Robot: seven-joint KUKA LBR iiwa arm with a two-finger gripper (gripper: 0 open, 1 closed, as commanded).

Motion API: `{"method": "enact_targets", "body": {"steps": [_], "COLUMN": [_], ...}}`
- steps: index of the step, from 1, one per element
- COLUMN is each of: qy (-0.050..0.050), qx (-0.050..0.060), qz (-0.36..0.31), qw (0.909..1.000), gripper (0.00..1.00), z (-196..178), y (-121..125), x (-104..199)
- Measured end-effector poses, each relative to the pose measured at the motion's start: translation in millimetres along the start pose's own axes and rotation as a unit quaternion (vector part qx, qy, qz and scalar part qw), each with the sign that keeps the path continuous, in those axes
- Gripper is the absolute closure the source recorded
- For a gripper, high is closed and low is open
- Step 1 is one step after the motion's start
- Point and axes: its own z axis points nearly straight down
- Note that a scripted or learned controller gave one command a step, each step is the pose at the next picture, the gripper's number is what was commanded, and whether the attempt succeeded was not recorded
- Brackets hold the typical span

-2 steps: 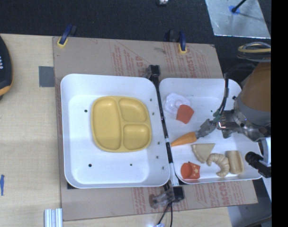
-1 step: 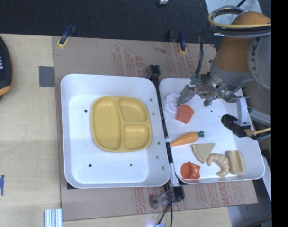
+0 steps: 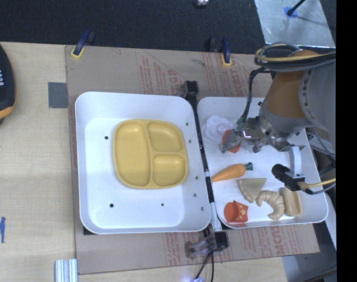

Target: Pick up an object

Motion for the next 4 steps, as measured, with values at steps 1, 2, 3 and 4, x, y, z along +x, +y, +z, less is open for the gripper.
{"method": "enact_targets", "body": {"steps": [1, 2, 3, 4], "qy": [0.0, 0.001, 0.0, 0.0], "qx": [-0.003, 0.002, -0.005, 0.001], "qz": [-0.001, 0.0, -0.002, 0.0], "qw": [1.0, 1.0, 1.0, 1.0], "gripper": [0.0, 0.0, 0.0, 0.0], "z": [9, 11, 10, 11], "y": [51, -36, 41, 3], "x": [-14, 4, 12, 11]}}
